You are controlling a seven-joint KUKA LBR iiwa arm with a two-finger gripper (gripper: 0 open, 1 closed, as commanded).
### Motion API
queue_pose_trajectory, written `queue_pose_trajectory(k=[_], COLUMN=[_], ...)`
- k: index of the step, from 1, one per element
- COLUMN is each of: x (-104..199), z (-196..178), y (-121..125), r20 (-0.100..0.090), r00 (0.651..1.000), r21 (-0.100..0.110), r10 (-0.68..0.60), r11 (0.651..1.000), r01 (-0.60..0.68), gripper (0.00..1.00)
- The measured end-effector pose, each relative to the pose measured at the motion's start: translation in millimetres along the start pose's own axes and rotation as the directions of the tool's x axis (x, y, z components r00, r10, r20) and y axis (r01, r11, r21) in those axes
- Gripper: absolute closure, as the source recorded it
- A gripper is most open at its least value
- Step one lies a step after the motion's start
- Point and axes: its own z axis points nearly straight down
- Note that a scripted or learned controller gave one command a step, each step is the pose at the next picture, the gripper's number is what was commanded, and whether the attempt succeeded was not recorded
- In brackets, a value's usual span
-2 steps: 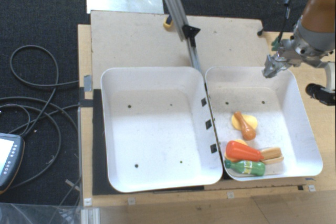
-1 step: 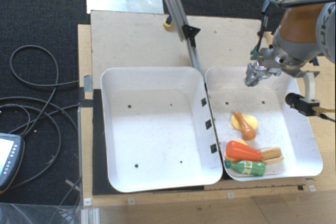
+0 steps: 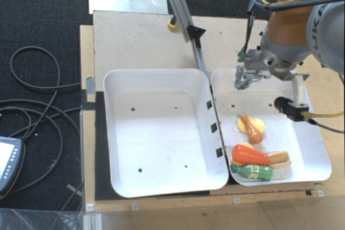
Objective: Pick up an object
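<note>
The hand [image 3: 245, 79] hangs over the far end of the right bin [image 3: 315, 161], with nothing between its fingers; whether it is spread or pressed together I cannot tell. The objects lie well apart from it, at the bin's near end. An orange pin-shaped toy [image 3: 251, 129] rests across a yellow disc [image 3: 259, 125]. Nearer the front, an orange-red carrot [image 3: 249, 156] lies beside a tan bun-like piece [image 3: 278, 158], and a green bottle [image 3: 252, 172] lies on its side against the front wall. The left bin [image 3: 116, 116] sits beside it on the worktop [image 3: 140, 40].
</note>
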Motion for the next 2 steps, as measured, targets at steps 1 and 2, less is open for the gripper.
queue_pose_trajectory(k=[1, 2], x=[42.2, 86.0], z=[-1.0, 6.2], y=[-14.8, -34.9], r20=[0.001, 0.001], r00=[1.000, 1.000], r21=[0.001, 0.003], r10=[0.001, 0.002], r11=[1.000, 1.000], r01=[-0.001, -0.002], gripper=[1.00, 1.00])
